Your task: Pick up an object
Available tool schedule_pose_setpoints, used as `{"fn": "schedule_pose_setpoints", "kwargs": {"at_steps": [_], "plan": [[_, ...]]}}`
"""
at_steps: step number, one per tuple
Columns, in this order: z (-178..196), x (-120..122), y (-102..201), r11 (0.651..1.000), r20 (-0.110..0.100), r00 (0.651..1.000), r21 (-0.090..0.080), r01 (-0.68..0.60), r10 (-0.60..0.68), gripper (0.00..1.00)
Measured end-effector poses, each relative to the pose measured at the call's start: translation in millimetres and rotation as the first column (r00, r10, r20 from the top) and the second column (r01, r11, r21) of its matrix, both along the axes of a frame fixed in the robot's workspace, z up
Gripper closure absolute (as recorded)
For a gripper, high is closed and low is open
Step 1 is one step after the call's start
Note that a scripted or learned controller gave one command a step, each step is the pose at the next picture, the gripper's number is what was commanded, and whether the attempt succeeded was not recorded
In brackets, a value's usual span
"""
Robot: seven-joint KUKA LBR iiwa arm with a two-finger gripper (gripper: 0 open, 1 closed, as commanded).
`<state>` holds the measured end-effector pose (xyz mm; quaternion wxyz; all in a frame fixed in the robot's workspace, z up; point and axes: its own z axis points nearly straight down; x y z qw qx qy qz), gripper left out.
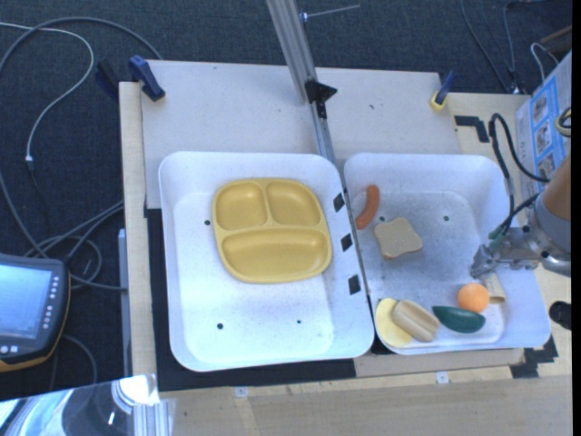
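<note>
The right bin (427,163) holds several toy foods. An orange-red sausage (366,206) lies near its left wall, with a tan bread slice (398,239) just to its right. Along the front wall are a tan bun (415,320) resting on a pale yellow piece (385,323), a dark green vegetable (459,319) and a small orange (472,298). My gripper (487,263) hangs low over the right side of this bin, just above and right of the orange. No object shows in its grasp.
A yellow divided plate (270,229) lies in the left bin (186,271). A metal pole (295,39) slants down to the divider between the bins. Blue clamps (145,77) grip the bench's back corners. A tablet (27,309) sits far left.
</note>
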<state>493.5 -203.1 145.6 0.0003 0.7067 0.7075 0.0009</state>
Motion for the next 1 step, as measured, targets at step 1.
{"fn": "schedule_pose_setpoints", "kwargs": {"at_steps": [1], "plan": [[44.6, -3.6, -1.3, 1.000, 0.004, 1.000, -0.003, 0.000, 0.000, 1.00]]}}
